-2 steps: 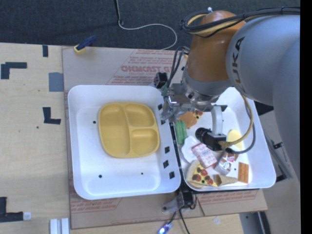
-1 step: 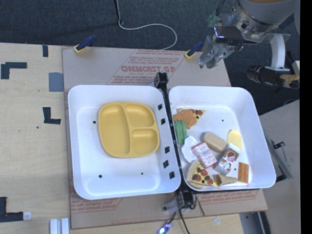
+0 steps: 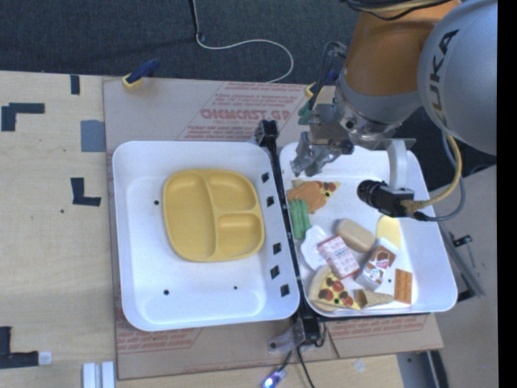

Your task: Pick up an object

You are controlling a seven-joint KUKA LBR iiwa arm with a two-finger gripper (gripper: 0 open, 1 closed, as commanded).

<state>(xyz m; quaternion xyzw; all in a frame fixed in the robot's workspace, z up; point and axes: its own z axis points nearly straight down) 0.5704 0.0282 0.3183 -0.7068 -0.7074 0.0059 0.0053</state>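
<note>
Wooden counter (image 3: 48, 241) carries two white bins on cardboard. Jaws (image 3: 309, 162) hang over the right bin's (image 3: 432, 285) upper left corner, empty and slightly parted, tips just above the orange pizza slice (image 3: 313, 193). Yellow divided plate (image 3: 213, 214) sits in the left bin (image 3: 137, 241), well left of jaws; other toy food lies below them.

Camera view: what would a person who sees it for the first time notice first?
Most likely the big grey and orange arm at the upper right, its gripper hanging over the right bin. Next, the yellow divided plate alone in the left bin, against the heap of toy food in the right one.
</note>
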